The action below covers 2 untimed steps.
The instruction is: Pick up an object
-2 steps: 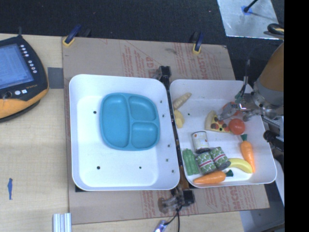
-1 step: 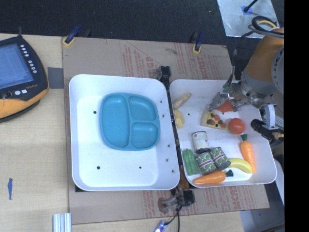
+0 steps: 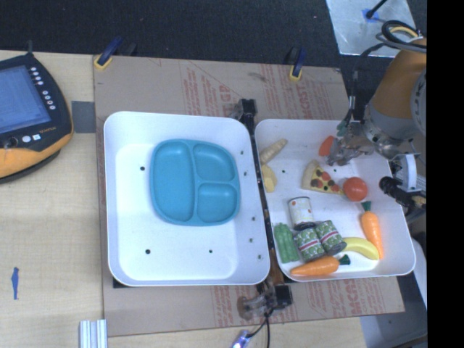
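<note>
- Nearest to us, an orange carrot [image 3: 315, 267] lies at the front rim of the right bin [image 3: 406, 267].
- We judge the reaching step is in hand: the gripper [image 3: 346, 147] hangs low at the far side of this bin, just beside a small red piece [image 3: 327, 146].
- Whether its fingers are wide or narrow, we cannot tell.
- Next move needs a straight descent on that piece.
- Close by lie a pizza slice [image 3: 319, 177] and a tomato [image 3: 354, 188].

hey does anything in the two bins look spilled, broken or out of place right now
Nothing stands out. The blue divided plate lies flat in the left bin. The toy food, including a pizza slice, tomato and banana, is jumbled inside the right bin, with none over the rim.
</note>
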Available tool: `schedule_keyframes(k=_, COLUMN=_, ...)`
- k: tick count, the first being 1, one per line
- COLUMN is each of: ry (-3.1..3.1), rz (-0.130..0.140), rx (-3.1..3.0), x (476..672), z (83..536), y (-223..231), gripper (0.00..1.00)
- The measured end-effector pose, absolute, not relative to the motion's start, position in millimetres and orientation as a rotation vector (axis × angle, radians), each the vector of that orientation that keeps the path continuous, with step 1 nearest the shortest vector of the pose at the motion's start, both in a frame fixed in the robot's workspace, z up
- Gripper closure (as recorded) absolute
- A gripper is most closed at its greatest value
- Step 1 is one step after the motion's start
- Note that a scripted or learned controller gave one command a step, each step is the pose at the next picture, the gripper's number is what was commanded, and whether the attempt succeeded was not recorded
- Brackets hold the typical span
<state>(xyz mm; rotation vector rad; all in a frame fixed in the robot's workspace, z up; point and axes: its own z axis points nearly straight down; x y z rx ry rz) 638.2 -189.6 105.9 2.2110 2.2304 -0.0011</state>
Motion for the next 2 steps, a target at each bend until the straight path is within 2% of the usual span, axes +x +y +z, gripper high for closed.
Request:
schedule_keyframes(k=1, ry=2.231, rz=-0.001, rx=2.211, x=638.1, z=105.8, y=-189.6, gripper=0.0)
schedule_keyframes(k=2, ry=2.241, rz=-0.014, rx=2.217, x=635.5, z=114.5, y=-190.4, gripper=1.0)
